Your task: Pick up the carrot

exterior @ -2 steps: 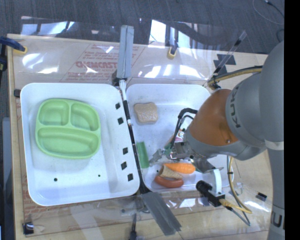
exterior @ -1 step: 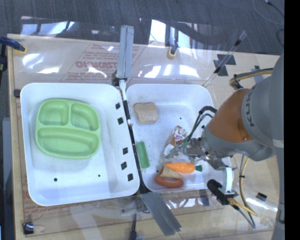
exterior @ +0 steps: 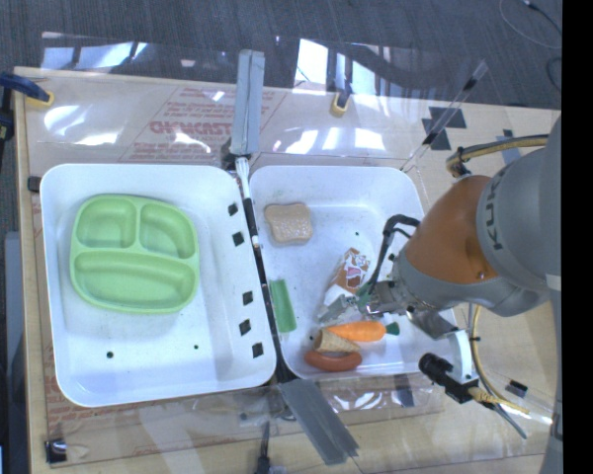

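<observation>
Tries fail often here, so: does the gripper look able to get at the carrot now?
Probably yes. The gripper hangs right by the carrot, whose top is bare; the sausage lies close alongside, which could crowd a finger.

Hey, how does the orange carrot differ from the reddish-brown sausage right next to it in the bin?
The orange carrot is bright orange with a green end at its right; the reddish-brown sausage is one dark colour throughout. The carrot narrows toward its left end; the sausage stays evenly thick with rounded ends. The carrot lies farther from the bin's near wall. Both lie roughly crosswise in the right white bin.

Gripper (exterior: 378, 302) low in the right bin (exterior: 326, 181) — just above the carrot (exterior: 358, 332).
</observation>
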Action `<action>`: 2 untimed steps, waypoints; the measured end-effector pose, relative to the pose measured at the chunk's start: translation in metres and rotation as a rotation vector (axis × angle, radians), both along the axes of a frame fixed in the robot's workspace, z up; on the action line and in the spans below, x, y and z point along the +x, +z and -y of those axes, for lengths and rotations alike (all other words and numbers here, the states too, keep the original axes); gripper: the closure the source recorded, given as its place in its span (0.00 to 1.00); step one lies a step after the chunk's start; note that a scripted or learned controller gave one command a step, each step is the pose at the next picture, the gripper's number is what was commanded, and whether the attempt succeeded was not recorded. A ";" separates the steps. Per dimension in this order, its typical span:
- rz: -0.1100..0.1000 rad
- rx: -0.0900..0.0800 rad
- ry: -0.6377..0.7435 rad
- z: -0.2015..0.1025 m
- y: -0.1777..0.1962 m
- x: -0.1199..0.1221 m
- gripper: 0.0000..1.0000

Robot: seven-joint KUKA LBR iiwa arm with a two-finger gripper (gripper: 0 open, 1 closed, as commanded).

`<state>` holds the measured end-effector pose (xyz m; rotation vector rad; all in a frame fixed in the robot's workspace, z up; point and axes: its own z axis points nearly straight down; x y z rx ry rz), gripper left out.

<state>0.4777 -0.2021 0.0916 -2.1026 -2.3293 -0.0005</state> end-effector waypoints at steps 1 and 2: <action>0.000 0.000 0.004 0.000 0.010 0.001 1.00; 0.000 0.000 0.004 0.000 0.010 0.001 0.00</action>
